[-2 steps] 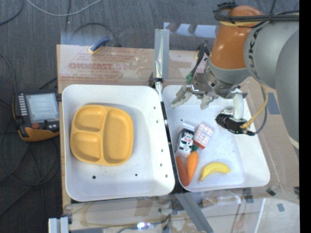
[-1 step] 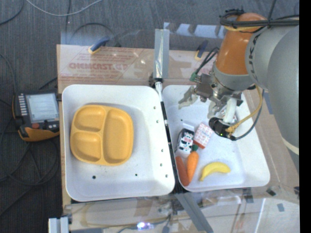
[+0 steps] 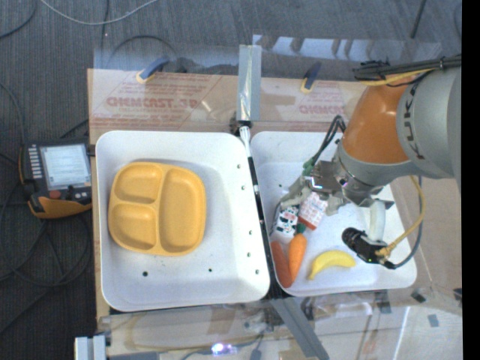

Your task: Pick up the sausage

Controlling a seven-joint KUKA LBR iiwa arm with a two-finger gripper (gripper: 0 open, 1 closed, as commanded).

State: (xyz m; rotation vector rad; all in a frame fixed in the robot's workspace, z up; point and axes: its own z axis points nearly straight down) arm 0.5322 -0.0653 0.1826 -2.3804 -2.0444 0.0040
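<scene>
nearest the camera, along the front edge of the right bin [image 3: 397,280], lie three toy foods: a reddish-brown sausage [image 3: 280,265] against the bin's left wall, a carrot [image 3: 297,253] with a green top touching it on the right and leaning upright beside it, and a yellow banana [image 3: 332,262] a little further right, apart from both. just behind the banana a black fitting with a yellow cable [image 3: 358,242] hangs off the arm

above the carrot's top sit a small white carton with dark spots [image 3: 286,219] and a white and red box [image 3: 312,211], just beside each other. the gripper [image 3: 315,190] hangs over these two packages, near the middle of the right bin, and i cannot tell how wide it stands or whether anything is in it, since the wrist hides that part. the sausage lies well in front of it, on the bin floor, untouched

the grey arm with its orange band [image 3: 379,130] reaches in from the right, covering the bin's far right part

in the left bin [image 3: 120,283] rests a yellow divided tray [image 3: 157,208], three compartments, flat on the floor

beyond the bins lies a cardboard sheet [image 3: 150,103] with red print, and far left on the carpet, a small screen device [image 3: 64,167]
</scene>
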